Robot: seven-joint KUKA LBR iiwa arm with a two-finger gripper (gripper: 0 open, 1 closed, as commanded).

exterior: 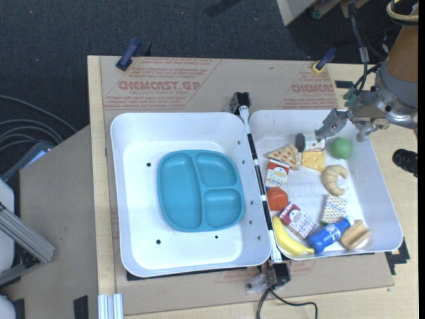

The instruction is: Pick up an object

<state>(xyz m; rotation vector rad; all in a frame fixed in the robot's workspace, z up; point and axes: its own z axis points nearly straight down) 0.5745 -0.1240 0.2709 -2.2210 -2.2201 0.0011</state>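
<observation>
Objects filled the right bin (385, 205): a green ball (341, 147) near its far edge, a croissant (335, 178) beside it, a banana (289, 240) and a blue bottle (328, 236) at the near edge. The left bin (133, 138) held a blue divided plate (200, 190). The arm reached in from the right, its gripper (332, 126) low beside the ball; whether its fingers were spread or closed could not be told.

Off-task items on the bench

I see a blue divided plate (200, 190) centred in the left bin (126, 135); blue clamp (129, 54) at the bench's far-left corner.
</observation>
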